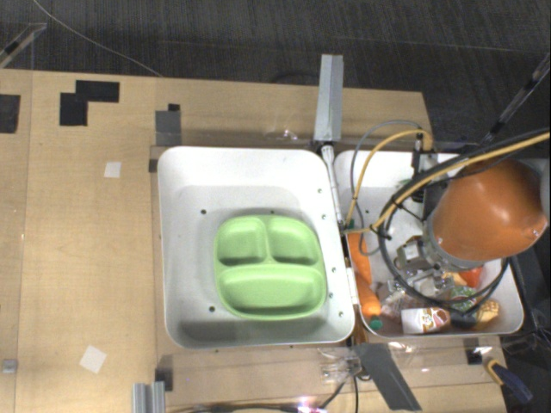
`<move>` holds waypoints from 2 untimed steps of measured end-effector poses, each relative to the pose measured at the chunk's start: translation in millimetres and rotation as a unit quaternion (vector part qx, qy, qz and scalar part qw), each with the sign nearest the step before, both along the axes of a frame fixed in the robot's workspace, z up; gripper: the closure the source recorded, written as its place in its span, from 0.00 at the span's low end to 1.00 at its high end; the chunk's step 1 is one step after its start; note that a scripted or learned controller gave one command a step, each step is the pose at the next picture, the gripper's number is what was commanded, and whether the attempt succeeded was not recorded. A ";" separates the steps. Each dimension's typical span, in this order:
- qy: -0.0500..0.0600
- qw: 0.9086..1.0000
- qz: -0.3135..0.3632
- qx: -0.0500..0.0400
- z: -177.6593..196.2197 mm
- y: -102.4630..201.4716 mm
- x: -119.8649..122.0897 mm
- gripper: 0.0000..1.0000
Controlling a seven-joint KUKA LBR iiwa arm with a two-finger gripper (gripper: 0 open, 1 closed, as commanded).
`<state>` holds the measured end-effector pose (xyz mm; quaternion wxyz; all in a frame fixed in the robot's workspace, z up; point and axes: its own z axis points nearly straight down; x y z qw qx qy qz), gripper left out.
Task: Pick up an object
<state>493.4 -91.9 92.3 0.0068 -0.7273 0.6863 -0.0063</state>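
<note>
Camera view, gripper (419, 269) hidden among cables (405, 192), clutter.

A light wooden bench (77, 256) carries two shallow white bins side by side: the left bin (185, 231) and, touching it, the right bin (362, 166).

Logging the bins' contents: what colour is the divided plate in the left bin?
Light green, plain, as the camera view shows: the divided plate in the left bin.
</note>
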 end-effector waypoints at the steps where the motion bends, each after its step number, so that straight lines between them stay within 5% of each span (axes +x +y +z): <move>1: 0.007 0.979 0.205 -0.001 0.0 -2.8 -4.6 0.00; 2: 0.005 0.980 0.199 -0.007 -2.6 7.2 -2.2 0.00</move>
